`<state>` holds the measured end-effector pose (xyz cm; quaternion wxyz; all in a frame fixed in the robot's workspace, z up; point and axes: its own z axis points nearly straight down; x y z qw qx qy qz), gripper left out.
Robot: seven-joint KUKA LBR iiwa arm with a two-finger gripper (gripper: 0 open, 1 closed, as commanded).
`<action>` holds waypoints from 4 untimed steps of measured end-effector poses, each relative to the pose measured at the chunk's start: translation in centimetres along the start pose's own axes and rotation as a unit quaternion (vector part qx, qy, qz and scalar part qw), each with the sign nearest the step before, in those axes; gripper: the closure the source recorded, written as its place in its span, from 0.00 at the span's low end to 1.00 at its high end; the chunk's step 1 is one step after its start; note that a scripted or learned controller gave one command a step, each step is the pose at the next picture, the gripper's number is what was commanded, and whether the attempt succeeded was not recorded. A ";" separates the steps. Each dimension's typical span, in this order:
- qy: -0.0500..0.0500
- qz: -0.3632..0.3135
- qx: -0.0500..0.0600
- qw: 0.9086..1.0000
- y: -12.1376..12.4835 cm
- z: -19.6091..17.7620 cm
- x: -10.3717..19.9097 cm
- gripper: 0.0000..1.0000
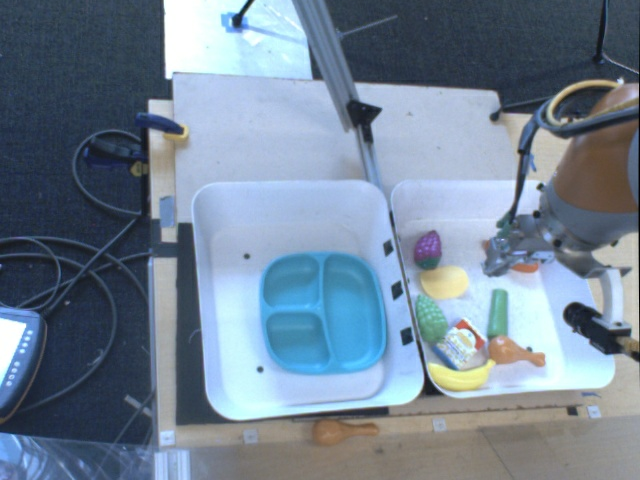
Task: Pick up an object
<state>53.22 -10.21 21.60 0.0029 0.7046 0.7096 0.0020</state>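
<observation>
My gripper point(503, 255) hangs low over the back of the right bin point(590, 373), and its metal tip sits just left of a small orange-red object point(528, 265) that the wrist partly hides. Toy foods lie in this bin: purple grapes point(428, 249), a yellow lemon point(445, 283), a bumpy green fruit point(431, 318), a green cucumber point(497, 312), a small printed packet point(462, 346), a banana point(460, 376) and a brown drumstick point(516, 352). The cucumber lies just below the gripper.
The left bin point(225, 268) holds a turquoise divided plate point(323, 311). A slanted metal pole point(335, 63) crosses the back of the bench. A wooden piece point(345, 430) lies outside, in front of the bins. Cables and a clamp point(160, 126) sit at the left.
</observation>
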 end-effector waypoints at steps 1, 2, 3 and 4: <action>0.000 0.000 0.001 1.000 0.2 -2.5 0.0 1.00; 0.002 -0.002 0.003 1.000 -0.5 -2.2 6.0 1.00; 0.002 -0.002 0.003 1.000 -1.1 -1.4 11.4 1.00; 0.002 -0.002 0.002 1.000 -0.2 -2.2 17.2 1.00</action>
